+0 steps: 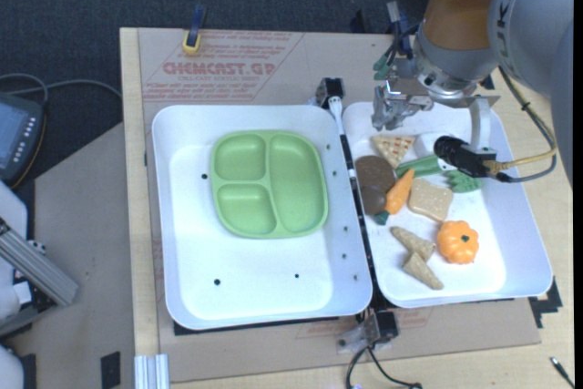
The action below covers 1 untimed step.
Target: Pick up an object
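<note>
Hand [393,116], finger gap unreadable from here so can't tell its state, hangs over right bin [519,223] at 12 o'clock of waffle wedge [394,147]; I'd descend plumb onto it, clear of carrot [399,189].

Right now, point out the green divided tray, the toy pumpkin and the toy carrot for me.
green divided tray [271,184], camera view, on the ridge where its three compartments meet.
toy pumpkin [457,242], camera view, middle of its orange body.
toy carrot [399,190], camera view, middle of its orange shaft.
</note>
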Motion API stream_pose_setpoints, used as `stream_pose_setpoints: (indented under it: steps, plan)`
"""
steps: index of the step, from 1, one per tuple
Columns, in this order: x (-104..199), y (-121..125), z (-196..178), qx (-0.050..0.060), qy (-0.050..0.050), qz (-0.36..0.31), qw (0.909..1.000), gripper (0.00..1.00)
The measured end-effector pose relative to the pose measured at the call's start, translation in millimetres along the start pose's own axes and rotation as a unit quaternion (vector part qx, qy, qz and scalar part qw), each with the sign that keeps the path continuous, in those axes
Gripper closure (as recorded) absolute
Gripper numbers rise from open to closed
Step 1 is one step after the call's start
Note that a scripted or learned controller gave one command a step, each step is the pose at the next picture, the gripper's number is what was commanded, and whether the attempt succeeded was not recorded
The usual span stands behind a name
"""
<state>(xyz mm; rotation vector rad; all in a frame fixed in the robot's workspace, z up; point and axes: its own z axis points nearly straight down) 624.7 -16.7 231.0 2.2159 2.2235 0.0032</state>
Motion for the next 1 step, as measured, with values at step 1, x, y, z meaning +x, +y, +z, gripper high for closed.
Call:
stream_pose_setpoints:
  steps: [1]
  plan:
    - [-4.2, 7.0, -0.6, 0.000, 0.000, 0.001, 1.0000, 1.00]
